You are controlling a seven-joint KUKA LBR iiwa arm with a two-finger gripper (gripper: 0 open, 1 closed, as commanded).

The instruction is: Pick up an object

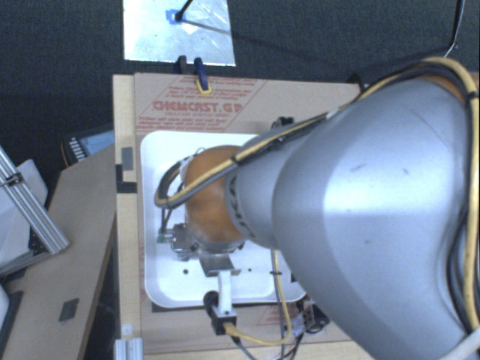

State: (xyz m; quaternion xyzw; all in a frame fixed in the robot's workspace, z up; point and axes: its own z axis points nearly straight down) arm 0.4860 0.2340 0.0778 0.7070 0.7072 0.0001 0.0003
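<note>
**Arm low over the bin, nothing visibly picked up**

Camera view: the grey arm (360, 201) reaches from the right, covering most of a white bin (154, 201) on the desk (90, 201). No object to pick is visible. The grasp looks unfinished.

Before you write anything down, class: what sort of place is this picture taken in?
Most likely a robotics lab or test bench. A large grey robot arm with an orange band reaches over a shallow white bin, which sits on a board printed with "CHEMCAST", with cables and a metal frame nearby.
</note>
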